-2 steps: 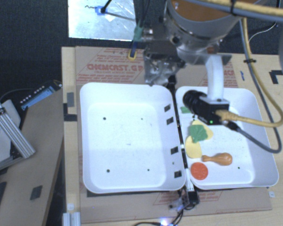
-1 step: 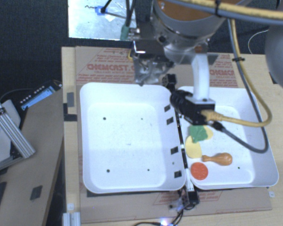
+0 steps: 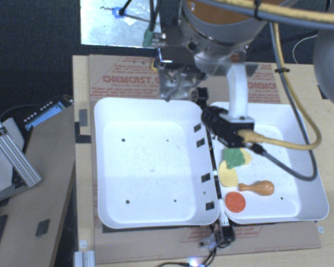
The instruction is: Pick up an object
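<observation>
Several small items lie in the right bin [image 3: 300,202], near its left wall. They are a green leafy piece [image 3: 234,158], a pale yellow piece [image 3: 228,176], a brown wooden peg-shaped thing [image 3: 259,188] and an orange-red disc [image 3: 235,202]. My gripper [image 3: 177,88] hangs under the large grey and orange wrist, over the back rim where the two bins meet. It is well behind the items and touches none of them. Nothing shows between its tips.
The left bin [image 3: 147,166] is a plain white floor with a few dark dots. Black clips [image 3: 206,177] join the two bins along the middle divider. Both bins rest on a cardboard sheet [image 3: 122,77]. A yellow cable [image 3: 284,144] crosses the right bin.
</observation>
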`<state>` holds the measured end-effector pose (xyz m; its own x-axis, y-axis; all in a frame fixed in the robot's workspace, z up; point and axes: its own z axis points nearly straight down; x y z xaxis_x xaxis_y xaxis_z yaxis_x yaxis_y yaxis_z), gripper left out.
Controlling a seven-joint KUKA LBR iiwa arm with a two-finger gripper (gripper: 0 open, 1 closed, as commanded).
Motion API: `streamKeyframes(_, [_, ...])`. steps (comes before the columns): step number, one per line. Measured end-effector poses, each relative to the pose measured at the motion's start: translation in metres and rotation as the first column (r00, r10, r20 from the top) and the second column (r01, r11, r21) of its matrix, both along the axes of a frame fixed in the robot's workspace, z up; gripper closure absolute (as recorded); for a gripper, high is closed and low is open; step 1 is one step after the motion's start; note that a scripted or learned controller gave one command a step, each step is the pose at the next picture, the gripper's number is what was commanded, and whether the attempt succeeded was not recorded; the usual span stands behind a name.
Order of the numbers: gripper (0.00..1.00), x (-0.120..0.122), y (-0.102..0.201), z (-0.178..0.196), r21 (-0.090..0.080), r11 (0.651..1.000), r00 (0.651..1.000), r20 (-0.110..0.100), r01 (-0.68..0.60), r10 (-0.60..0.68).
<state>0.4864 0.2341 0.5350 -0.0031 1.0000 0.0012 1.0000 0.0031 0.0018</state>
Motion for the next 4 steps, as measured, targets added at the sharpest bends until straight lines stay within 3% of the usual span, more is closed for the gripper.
streamKeyframes(4, [1.0, 0.0, 0.0, 0.0, 0.0, 1.0, 1.0, 0.0, 0.001, -0.001])
